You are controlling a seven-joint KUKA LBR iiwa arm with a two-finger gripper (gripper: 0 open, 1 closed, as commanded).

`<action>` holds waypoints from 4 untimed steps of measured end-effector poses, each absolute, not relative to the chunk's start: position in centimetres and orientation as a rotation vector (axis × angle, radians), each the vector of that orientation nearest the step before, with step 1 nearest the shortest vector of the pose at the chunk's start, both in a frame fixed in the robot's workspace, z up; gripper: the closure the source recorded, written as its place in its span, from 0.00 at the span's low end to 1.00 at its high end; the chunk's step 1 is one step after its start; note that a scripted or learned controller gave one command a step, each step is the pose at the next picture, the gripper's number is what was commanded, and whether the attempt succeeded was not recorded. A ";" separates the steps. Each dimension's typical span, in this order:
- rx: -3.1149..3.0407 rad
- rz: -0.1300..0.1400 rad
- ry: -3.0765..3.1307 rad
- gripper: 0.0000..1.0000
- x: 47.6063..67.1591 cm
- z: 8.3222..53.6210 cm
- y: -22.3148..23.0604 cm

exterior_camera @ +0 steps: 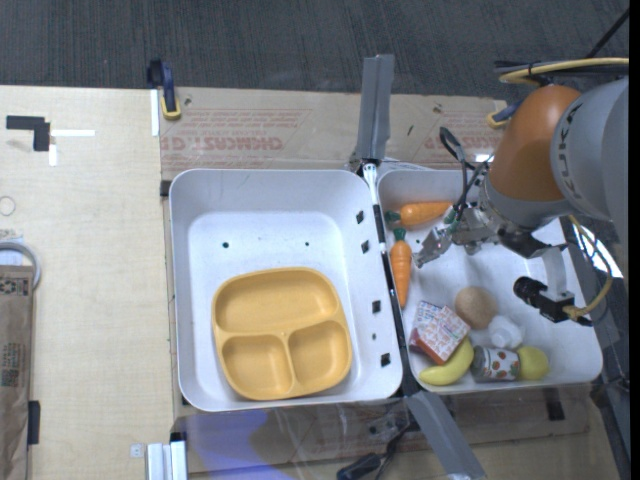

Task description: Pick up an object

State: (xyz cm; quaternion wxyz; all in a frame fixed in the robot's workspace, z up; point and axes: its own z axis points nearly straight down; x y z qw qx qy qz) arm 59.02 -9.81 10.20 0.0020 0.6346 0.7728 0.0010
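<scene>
Plywood bench (80, 298), dark carpet (250, 18) beyond

A: What's in the left bin (262, 224)?
B: A yellow three-section tray (283, 333), lying flat toward its near edge.
A: And around it?
B: Printed cardboard (270, 128) along the bench's (90, 298) far edge, and a brown bag (12, 368) at the bench's left edge.

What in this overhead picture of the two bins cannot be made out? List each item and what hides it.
- End effector, camera view: small and cluttered, so finger state and any grasp are unclear.
- Right bin: its far right part is covered by the arm.
- Small box: print too small to read.
- Upper carrot: one end hidden behind the end effector.
</scene>
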 end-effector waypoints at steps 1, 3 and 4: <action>1.975 -0.003 2.444 0.00 55.2 19.0 -5.6; 2.065 -0.005 2.371 0.00 48.7 19.0 -7.9; 2.049 -0.005 2.384 0.00 50.5 19.0 -0.6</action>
